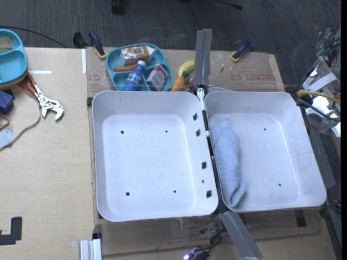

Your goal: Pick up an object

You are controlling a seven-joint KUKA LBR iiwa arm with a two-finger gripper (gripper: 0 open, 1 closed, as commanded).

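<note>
Pale wooden bench (43, 167) under dark carpet, seen from above, with two shallow white bins side by side at its middle

At far left, one teal tray (12, 58) is cut by the frame, and a small dark blue object (4, 101) below it is too cropped to name. One silver wrench (50, 106) lies near them on the wood. Just beyond the bins sits a second teal tray (114, 64) holding a small box, a blue bottle and a packet, with an orange piece and a yellow one beside its right rim, both small and hard to make out. Two blue-and-yellow clamps grip the far edge, one (97, 45) left of that tray and one (240, 51) well to its right. One grey post (203, 56) rises between the bins at the far side.

The left bin (100, 161) has four dark dots on its floor. The right bin (309, 161) holds the single cloth (226, 161), a grey-blue towel folded into a long soft roll, lying against that bin's left wall and running from mid-bin to the near corner.

At the right edge, blurred grey-and-white hardware (321, 99) with a yellow cable is cut by the frame; whether the gripper is open or closed cannot be told
</note>
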